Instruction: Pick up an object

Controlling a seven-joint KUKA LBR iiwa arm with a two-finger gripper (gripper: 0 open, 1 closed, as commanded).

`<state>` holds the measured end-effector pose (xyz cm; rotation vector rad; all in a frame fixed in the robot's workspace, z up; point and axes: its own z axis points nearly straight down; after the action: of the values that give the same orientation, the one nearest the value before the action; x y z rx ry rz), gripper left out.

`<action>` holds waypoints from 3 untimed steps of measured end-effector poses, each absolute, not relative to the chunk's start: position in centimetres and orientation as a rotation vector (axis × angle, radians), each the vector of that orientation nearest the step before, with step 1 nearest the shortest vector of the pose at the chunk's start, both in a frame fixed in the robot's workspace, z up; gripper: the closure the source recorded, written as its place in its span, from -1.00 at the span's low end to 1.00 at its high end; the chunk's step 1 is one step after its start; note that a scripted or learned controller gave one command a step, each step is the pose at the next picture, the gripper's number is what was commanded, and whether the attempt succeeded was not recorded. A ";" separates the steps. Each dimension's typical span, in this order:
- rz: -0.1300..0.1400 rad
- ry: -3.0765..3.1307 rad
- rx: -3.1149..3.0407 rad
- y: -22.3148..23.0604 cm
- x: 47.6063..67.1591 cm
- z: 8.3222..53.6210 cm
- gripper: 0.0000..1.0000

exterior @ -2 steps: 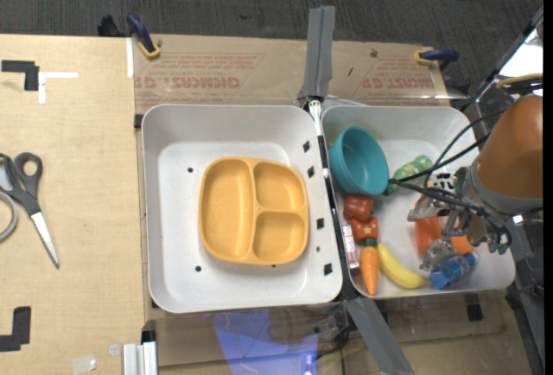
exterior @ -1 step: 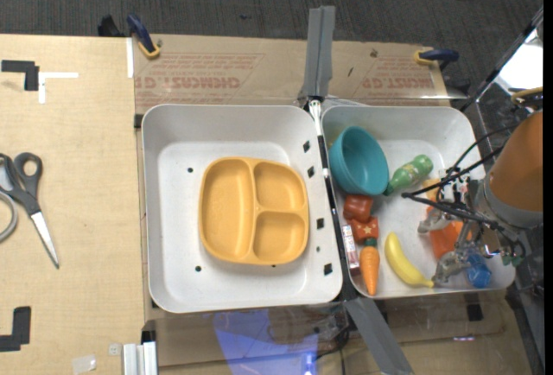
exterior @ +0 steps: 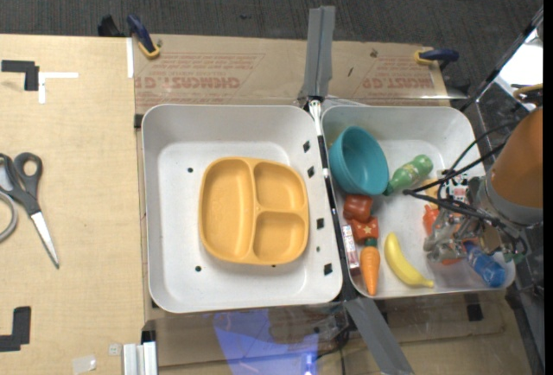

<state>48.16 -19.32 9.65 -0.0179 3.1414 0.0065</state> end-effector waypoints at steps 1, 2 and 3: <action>0.007 3.142 -0.018 -19.3 48.2 9.6 -1.00; 0.009 3.142 -0.017 -19.3 48.3 10.3 1.00; 0.011 3.142 -0.018 -19.2 48.4 10.3 -1.00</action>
<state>48.37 -19.21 10.30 -0.0180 3.1418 0.0106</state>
